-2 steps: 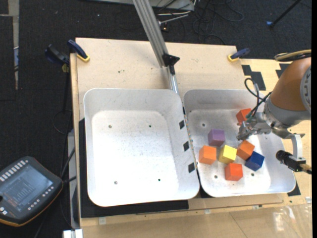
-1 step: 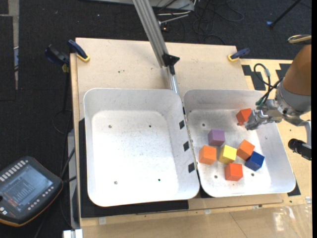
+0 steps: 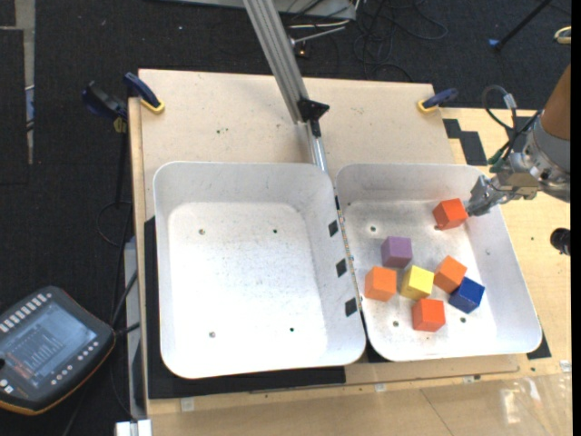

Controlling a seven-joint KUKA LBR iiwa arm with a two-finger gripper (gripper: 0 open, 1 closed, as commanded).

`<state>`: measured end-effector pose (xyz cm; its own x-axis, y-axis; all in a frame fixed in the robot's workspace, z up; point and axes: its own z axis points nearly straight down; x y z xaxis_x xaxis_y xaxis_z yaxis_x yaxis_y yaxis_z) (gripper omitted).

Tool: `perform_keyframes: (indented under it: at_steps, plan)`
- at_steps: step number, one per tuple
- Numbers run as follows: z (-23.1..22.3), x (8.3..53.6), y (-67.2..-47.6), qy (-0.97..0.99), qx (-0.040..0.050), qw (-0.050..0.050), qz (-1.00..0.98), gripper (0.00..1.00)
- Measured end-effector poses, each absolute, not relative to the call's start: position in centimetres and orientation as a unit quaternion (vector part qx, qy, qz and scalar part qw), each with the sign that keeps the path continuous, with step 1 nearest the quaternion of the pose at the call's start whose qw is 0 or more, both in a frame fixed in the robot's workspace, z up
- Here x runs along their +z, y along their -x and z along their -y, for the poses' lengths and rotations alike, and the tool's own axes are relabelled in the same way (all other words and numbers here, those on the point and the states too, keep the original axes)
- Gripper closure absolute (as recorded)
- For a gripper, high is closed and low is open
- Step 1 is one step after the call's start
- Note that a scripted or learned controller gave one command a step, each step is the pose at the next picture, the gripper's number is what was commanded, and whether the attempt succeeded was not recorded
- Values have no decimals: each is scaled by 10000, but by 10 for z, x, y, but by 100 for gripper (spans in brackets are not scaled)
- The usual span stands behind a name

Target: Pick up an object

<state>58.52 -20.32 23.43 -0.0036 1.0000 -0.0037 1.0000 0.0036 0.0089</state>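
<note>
Beige bench, right bin [image 3: 508, 271] holding six blocks, jaws [image 3: 474, 204] clamping orange block [image 3: 449, 213]

A pale, speckled surface [image 3: 236, 121] carries two shallow white bins side by side, the left bin [image 3: 172, 189] and the right bin [image 3: 513, 321], their inner rims touching. Blue-and-yellow clamps [image 3: 145, 94] grip its far corners.

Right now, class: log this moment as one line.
end effector: beside orange cube | hold: unclear | right bin: six cubes
</note>
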Motion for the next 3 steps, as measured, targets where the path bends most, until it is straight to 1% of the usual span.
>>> perform_keyframes:
  at_steps: [1, 2, 3]
  plan:
    - [203, 264, -586, -7059, 11, 28, -7083, 100]
    - [153, 268, -601, -7045, 12, 10, -7097, 100]
    - [110, 261, -612, -7045, 5, -1, -7097, 100]
